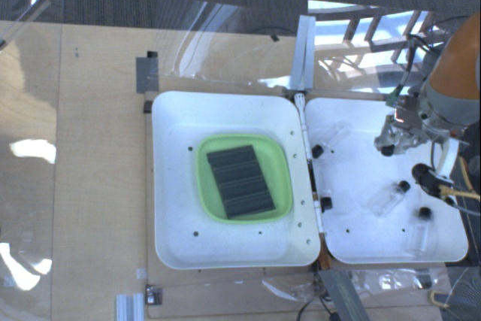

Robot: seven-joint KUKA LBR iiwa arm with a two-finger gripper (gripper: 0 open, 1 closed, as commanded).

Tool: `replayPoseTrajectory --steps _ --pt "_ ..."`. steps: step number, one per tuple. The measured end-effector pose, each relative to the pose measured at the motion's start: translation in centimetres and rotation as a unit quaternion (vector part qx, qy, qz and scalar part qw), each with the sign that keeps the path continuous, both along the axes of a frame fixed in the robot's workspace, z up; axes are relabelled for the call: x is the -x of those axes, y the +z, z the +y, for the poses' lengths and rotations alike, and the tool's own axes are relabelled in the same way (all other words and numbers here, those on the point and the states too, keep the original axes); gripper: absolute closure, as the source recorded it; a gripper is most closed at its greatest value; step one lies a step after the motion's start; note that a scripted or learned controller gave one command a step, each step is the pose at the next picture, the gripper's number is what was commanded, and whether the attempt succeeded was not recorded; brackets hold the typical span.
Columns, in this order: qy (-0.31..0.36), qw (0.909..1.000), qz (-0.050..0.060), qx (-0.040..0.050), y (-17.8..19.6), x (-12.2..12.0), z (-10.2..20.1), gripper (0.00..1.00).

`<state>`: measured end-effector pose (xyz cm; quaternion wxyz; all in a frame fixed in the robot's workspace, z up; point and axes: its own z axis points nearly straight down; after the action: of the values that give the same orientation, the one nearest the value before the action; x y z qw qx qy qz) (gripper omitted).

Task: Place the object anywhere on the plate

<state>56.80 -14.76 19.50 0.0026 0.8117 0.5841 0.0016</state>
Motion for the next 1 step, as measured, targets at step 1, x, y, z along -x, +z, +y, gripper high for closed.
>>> replayPoseTrajectory --steps 1 --pt "0.055 0.9985 0.001 -0.0011 -1.08 2.51 10.59 1.0"
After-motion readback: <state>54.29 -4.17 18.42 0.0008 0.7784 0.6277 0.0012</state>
